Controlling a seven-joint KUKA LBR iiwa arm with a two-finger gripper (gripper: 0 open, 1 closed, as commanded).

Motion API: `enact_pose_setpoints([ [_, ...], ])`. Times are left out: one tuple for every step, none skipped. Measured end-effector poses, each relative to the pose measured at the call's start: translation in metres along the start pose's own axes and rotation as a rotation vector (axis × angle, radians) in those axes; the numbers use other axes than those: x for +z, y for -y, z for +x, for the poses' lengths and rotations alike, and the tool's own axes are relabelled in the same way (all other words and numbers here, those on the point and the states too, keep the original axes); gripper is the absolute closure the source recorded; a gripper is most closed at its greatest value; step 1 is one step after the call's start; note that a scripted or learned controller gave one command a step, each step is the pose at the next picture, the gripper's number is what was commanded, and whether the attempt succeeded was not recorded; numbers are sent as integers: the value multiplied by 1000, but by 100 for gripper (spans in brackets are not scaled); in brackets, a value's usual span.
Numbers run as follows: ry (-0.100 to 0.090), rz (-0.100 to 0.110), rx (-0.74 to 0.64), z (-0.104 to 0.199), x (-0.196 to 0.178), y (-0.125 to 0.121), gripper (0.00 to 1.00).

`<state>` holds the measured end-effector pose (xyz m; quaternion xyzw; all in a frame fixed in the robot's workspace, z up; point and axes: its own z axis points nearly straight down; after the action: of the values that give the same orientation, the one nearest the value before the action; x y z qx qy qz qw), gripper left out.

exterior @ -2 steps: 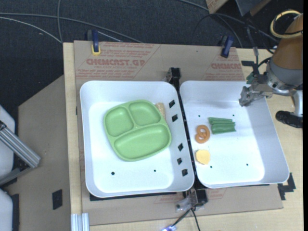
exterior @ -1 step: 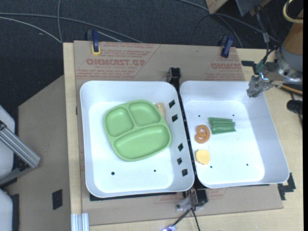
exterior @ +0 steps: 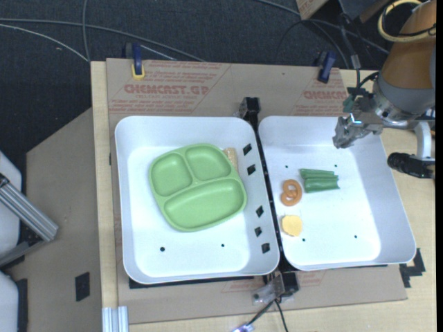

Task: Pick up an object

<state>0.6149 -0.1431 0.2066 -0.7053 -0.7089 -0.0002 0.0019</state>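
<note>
Above the right bin (exterior: 387,206), the gripper (exterior: 344,140) hovered, its opening impossible to judge, nothing visibly held; the green beans (exterior: 319,180) lay mid-bin, likely light, best pinched across their middle.

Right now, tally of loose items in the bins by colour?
Green: 2, a divided plate in the left bin and a bundle of green beans in the right bin
Orange: 1, a pretzel-shaped piece
Yellow: 1, a small round piece
Total: 4
</note>
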Motion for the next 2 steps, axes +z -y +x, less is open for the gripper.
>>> enact_pose_setpoints([
  [0, 2, 1, 47, 4, 24, 100],
  [-1, 0, -1, 101, -13, 41, 100],
])
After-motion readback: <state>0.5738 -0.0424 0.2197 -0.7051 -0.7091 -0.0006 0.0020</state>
